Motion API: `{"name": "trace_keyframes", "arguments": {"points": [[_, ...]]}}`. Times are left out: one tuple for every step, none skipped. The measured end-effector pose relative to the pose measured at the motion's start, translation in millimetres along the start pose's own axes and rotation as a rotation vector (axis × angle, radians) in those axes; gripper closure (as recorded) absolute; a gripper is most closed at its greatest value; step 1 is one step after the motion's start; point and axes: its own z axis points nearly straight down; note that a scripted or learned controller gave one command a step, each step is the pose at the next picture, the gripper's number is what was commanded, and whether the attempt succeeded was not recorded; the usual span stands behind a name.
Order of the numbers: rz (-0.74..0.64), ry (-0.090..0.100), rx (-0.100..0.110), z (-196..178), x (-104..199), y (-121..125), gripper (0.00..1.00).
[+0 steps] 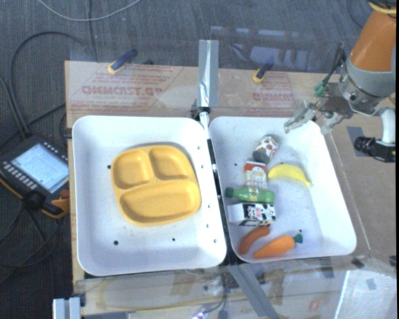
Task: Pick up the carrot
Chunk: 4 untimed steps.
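Broadly, the surface (pixel 86 78) carries two shallow white bins side by side. The left bin (pixel 93 244) holds a yellow divided tray (pixel 157 183), lying flat near its middle. The right bin (pixel 336 208) holds a loose cluster of small items. The arm (pixel 376 42) reaches in from the right, grey with an orange band above the wrist, and its pincer (pixel 312 117) hangs over the bin's far right corner with its two fingers spread apart and nothing between them.

Among the items, the carrot (pixel 277 246) lies near the front wall of the right bin, its orange body pointing left and its green top to the right, well apart from the pincer. Just to its left lies a reddish sausage-shaped piece (pixel 252 238), close beside it. Behind these sits a small black-and-white carton (pixel 253 212), then a green bottle (pixel 251 194) lying on its side, and a red-and-white carton (pixel 255 175). A banana (pixel 289 174) lies to the right of that, and a small can (pixel 266 147) lies farthest back.
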Motion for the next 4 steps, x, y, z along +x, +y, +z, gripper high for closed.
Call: {"name": "trace_keyframes", "arguments": {"points": [[-0.380, -0.002, -0.002, 26.9, -31.9, -32.0, 0.00], [-0.695, 0.000, -0.002, 91.8, -43.6, -145.0, 0.00], [-1.108, -0.002, -0.004, 98.2, -26.6, -143.5, 0.00], [-1.500, -0.001, -0.005, 78.6, 33.8, -143.5, 0.00]]}}
